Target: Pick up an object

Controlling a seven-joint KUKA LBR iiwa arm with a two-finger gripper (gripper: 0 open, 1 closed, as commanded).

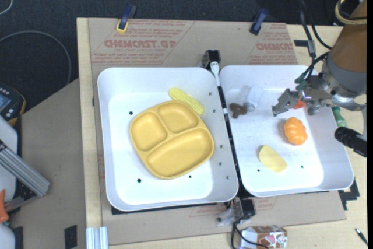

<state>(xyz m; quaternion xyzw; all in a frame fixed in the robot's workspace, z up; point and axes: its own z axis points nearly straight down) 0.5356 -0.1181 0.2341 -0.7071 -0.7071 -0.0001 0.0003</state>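
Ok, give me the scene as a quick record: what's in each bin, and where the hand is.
left bin: yellow plastic divided plate; yellow corn cob toy at its upper right edge
right bin: orange pumpkin-shaped toy; pale yellow wedge-shaped piece; small brown lump; small clear piece
hand: over right bin, above and left of the orange toy
held: nothing seen between fingers

A robotics lab: clamped cardboard bench top (pixel 192 38), paired white bins (pixel 116 183), loose cables (pixel 35 38) on dark carpet.
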